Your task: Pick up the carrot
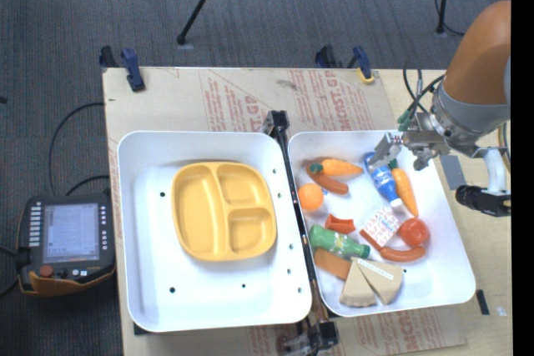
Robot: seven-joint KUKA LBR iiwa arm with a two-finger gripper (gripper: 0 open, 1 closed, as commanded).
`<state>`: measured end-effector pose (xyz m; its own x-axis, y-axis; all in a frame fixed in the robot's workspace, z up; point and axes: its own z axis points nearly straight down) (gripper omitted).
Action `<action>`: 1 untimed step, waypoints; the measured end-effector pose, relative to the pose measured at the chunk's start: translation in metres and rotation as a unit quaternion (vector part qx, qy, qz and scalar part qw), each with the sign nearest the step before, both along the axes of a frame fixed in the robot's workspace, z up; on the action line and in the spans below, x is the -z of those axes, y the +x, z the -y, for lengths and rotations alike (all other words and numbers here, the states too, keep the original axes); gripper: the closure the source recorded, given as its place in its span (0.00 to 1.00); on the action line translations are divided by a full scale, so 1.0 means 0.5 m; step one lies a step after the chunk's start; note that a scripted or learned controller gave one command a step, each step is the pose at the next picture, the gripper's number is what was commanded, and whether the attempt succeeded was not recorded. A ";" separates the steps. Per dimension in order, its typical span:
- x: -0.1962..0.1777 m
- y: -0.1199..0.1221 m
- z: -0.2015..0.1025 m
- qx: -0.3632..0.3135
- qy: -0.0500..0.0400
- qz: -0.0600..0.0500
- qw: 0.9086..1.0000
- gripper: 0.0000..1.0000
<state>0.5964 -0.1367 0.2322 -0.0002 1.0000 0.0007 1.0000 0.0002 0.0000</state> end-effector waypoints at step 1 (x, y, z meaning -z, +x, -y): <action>0.255 0.048 0.146 0.037 0.002 -0.003 0.999 0.00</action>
<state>0.6205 -0.2098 0.1048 0.0739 0.9973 0.0045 0.9972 -0.0739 -0.0057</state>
